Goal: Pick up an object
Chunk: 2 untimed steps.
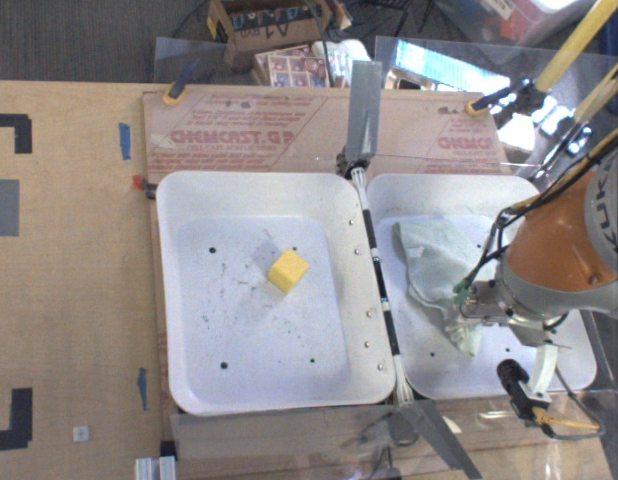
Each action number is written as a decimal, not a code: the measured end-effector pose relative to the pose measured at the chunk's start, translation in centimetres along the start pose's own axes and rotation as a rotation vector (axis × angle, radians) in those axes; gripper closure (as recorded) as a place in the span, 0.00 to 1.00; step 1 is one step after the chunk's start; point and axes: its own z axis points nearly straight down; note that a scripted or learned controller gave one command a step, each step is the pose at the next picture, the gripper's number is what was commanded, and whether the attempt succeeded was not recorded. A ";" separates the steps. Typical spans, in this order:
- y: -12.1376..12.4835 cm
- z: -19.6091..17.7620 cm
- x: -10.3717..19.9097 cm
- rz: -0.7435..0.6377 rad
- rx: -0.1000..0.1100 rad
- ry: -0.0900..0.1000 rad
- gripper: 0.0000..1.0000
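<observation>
Across the bench, camera view: 2 shallow white bins sit side by side, their inner rims touching. Left bin [179,268]: 1 yellow block [287,270] lies near the centre, apart from every wall. Right bin [429,368]: a pale green cloth [434,258] lies crumpled over the left half, its lower end trailing toward the front rim. Arm [564,253], grey with an orange band, hangs over the right bin's right side; gripper [467,313] meets the cloth's lower end. Claw state: cannot be judged.
</observation>
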 end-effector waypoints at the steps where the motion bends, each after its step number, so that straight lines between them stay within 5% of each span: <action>1: 8.6 -8.4 5.5 0.154 0.017 0.001 1.00; 2: 18.0 -9.7 9.5 0.053 0.016 0.001 1.00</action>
